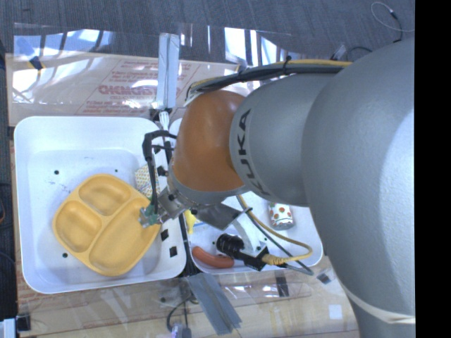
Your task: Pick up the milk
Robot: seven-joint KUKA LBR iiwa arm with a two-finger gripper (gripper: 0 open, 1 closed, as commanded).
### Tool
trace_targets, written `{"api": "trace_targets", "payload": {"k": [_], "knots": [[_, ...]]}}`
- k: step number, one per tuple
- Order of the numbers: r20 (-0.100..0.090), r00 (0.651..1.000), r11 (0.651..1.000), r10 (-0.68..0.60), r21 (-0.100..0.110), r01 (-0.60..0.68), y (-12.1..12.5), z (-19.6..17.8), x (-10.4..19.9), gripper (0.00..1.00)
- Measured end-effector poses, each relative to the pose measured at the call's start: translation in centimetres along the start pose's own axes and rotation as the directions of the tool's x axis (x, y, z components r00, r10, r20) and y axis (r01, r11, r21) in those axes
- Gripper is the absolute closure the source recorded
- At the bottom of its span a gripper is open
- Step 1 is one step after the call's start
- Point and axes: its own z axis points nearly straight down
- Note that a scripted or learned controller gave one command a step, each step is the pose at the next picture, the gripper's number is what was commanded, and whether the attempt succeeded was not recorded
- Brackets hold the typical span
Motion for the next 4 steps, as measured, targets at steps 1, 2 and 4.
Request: {"api": "trace_targets", "payload": {"k": [1, 2, 4], "knots": [[-0.002, 0.803, 0.803, -0.596, 0.001, 0.596, 1.2, 6.0, 2.0, 1.00], [-0.001, 0.829, 0.829, -0.560, 0.001, 0.560, 3.4, 9.5, 2.4, 1.00], [0.005, 0.587, 0.587, -0.810, -0.002, 0.810, -1.7, 0.2, -3.2, 1.00]]}}
